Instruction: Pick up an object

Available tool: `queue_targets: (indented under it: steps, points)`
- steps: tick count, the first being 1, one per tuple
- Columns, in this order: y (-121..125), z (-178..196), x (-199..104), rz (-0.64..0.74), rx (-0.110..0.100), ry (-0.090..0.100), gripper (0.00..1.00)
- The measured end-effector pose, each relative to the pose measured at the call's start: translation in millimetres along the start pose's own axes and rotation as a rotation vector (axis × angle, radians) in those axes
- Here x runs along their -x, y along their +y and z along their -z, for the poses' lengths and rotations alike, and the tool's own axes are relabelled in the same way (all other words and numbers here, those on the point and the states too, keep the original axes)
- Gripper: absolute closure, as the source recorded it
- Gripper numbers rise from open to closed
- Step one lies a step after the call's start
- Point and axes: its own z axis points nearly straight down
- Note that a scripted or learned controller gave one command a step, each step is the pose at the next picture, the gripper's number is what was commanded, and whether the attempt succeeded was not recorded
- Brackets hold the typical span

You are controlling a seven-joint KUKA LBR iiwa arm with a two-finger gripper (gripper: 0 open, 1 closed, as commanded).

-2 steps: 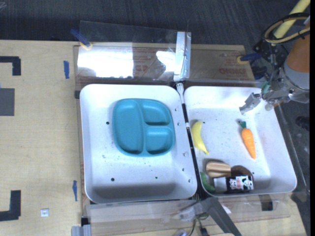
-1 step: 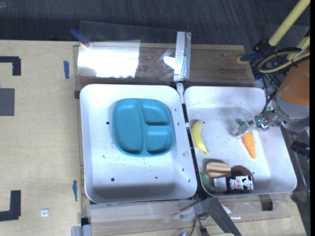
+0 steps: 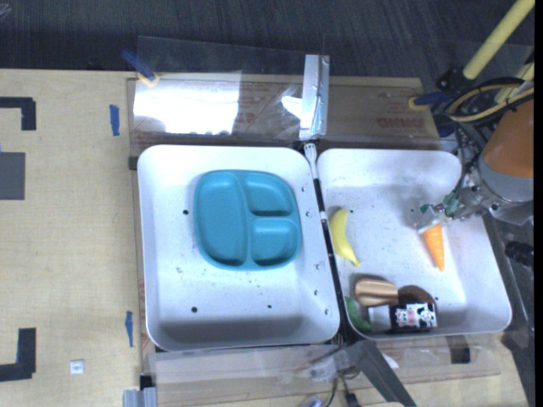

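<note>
Lower right, bottle (image 3: 405,315) lies untouched; pincer (image 3: 441,213) hovers above carrot (image 3: 434,246) for grasping, its opening unclear.

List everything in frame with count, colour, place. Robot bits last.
bins: 2, white, side by side on the bench; left bin, right bin
divided plate: 1, blue, middle of the left bin
banana: 1, yellow, left side of the right bin
carrot: 1, orange, right half of the right bin, just below the claw
bread roll: 1, tan, near edge of the right bin
dark piece with a black-and-white patch: 1, near edge of the right bin, beside the bread roll; too small to identify
green item: 1, near-left corner of the right bin, partly hidden
arm: 1, grey and orange, at the right
claw: 1, low over the right bin, above the carrot's top
</note>
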Motion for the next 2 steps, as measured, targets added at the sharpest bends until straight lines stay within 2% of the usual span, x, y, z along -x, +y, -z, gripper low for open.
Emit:
queue_targets:
  steps: [1,2]
  points:
    - [42.9,135.4,-6.6,-0.056,0.003,-0.003,1.00]
    - [89.7,91.1,-69.1,-0.068,-0.012,0.006,1.00]
